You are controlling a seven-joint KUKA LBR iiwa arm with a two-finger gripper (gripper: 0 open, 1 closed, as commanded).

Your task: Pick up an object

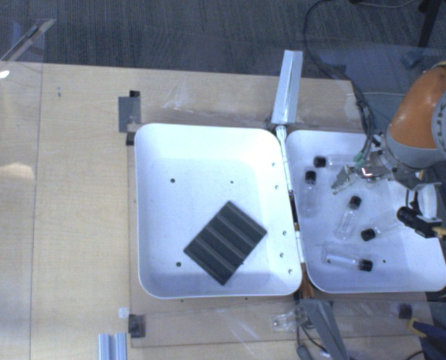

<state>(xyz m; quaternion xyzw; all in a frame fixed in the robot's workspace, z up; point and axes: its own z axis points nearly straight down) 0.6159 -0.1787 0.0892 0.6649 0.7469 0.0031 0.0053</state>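
The bench (58, 201) fills most of the frame, and on it two shallow white bins are set side by side. The left bin (208, 156), at the centre of the frame, holds a dark ribbed rectangular pad (225, 242) lying diagonally in its lower half. The right bin (403, 272), at the right of the frame, holds several small clear vials with black caps: one along the lower edge (348, 261), one upright-looking near the middle (348, 217), and loose black caps or short vials toward the upper left of that bin (310, 177). The arm (426, 118), with its orange band, is seen entering at the upper right, and the gripper (358, 172) is placed low over the upper part of the right bin; whether anything is grasped cannot be told. A vial is judged the likely target. For a sound pick, the gripper should be centred across the vial's narrow width, lowered until the glass is straddled, and closed gently, since a smooth round body is likely to roll or slip aside.
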